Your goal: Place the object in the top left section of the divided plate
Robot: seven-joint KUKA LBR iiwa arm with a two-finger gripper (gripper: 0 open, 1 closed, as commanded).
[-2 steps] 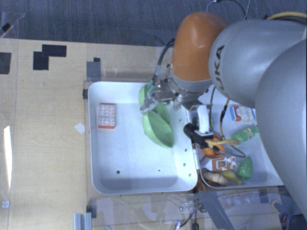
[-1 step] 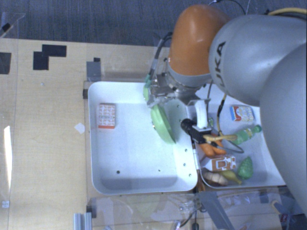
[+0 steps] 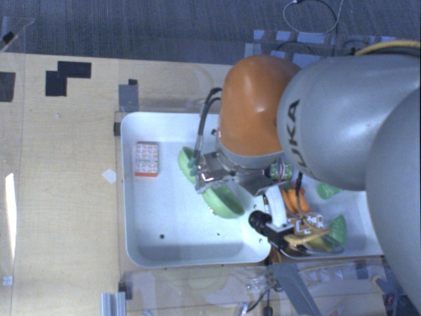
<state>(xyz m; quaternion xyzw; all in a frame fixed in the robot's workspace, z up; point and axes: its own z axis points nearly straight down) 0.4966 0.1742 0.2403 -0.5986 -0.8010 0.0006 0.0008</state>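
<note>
The arm (image 3: 329, 110) covers most of the green plate (image 3: 223, 203), so its sections cannot be told apart. The claw (image 3: 209, 175) is hidden under the wrist. Right of it, the second bin (image 3: 362, 236) is largely covered, its orange, yellow and green items (image 3: 309, 232) too jumbled to name. The arm runs off the right edge.

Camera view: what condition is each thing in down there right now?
Green divided plate: in the left bin, mostly hidden under the arm.
Small patterned card: flat on the left white bin floor.
Orange and yellow objects: piled in the right bin.
</note>
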